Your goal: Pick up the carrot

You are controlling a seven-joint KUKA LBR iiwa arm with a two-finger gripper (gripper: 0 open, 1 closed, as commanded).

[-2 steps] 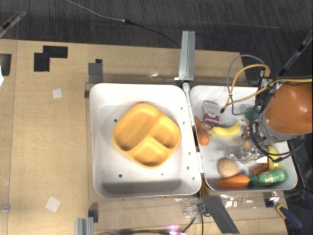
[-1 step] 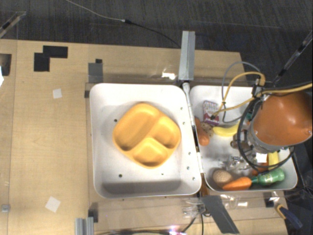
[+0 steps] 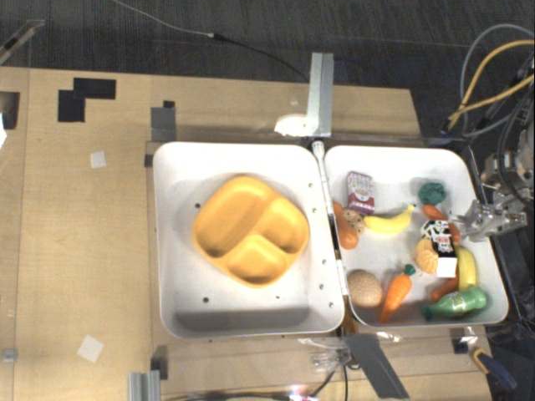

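At right edge, gripper (image 3: 489, 218) cut off; carrot (image 3: 395, 293) unobscured.

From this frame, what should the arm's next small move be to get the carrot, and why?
Probably travel left and toward the bin's front edge to hover over the carrot. The gripper sits at the right bin's right rim, well away from the carrot, which lies tilted between the brown potato and a green bottle.

Cut off and hidden parts

The gripper (image 3: 501, 215) runs off the right edge; a small carton (image 3: 440, 242) in the right bin (image 3: 401, 157) hides part of the fruit beneath it.
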